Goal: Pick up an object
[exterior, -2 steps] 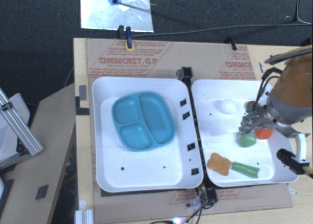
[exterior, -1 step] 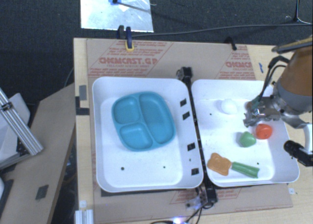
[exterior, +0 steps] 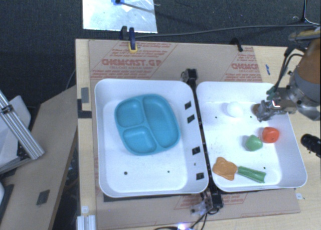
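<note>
Two bins I see; the gripper (exterior: 264, 111) hovers just above the red tomato (exterior: 271, 134), its grip state I cannot tell.

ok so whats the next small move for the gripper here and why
Probably a short shift toward the camera view's bottom, then down onto the red-orange object. The gripper hangs over the right bin just above that piece in the view, with nothing between its fingers. The green piece sits beside it, so a centred descent matters.

Two bins (exterior: 150, 87), one tray (exterior: 147, 123), four toys (exterior: 254, 143)
</note>
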`<move>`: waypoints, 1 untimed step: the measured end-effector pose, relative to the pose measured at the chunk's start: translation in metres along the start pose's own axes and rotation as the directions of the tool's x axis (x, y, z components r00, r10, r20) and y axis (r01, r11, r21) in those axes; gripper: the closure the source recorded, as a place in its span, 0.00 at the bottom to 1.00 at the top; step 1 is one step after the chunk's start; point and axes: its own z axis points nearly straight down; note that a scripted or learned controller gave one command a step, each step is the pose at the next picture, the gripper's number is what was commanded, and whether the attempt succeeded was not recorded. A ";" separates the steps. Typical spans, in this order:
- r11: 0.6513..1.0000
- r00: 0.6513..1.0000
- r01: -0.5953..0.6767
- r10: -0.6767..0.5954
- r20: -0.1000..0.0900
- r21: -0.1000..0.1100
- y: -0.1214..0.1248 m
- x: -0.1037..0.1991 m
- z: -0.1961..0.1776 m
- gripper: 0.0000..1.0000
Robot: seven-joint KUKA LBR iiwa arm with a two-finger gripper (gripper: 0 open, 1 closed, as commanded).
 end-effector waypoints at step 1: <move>1.000 1.000 0.003 -0.003 -0.002 0.004 -0.005 0.048 -0.001 1.00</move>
